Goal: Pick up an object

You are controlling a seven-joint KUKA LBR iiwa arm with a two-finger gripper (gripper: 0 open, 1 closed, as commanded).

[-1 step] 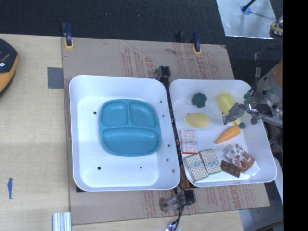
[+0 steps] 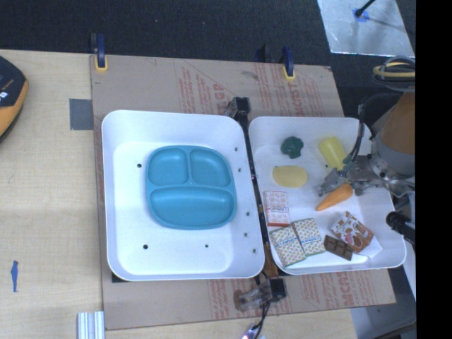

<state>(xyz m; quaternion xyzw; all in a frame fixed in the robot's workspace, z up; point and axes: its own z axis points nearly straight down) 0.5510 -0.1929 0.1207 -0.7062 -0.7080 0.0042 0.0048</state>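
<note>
The right bin (image 2: 319,123) holds a dark green lump (image 2: 292,146), a yellow cylinder (image 2: 330,150), a pale yellow oval piece (image 2: 289,176) and an orange carrot (image 2: 332,198). Lower in it lie a small pink packet (image 2: 276,208), two patterned packets (image 2: 296,240), a brown bar (image 2: 337,246) and a snack wrapper (image 2: 352,232). My gripper (image 2: 336,183) reaches in from the right, low over the bin. It sits just above the carrot's upper end and right under the yellow cylinder. Whether it touches the carrot is unclear.
A blue divided plate (image 2: 189,187) lies in the middle of the left bin (image 2: 113,189). The grey arm with its orange band (image 2: 397,129) hangs over the right bin's right edge. Clamps (image 2: 287,61) hold the cardboard base at the back.
</note>
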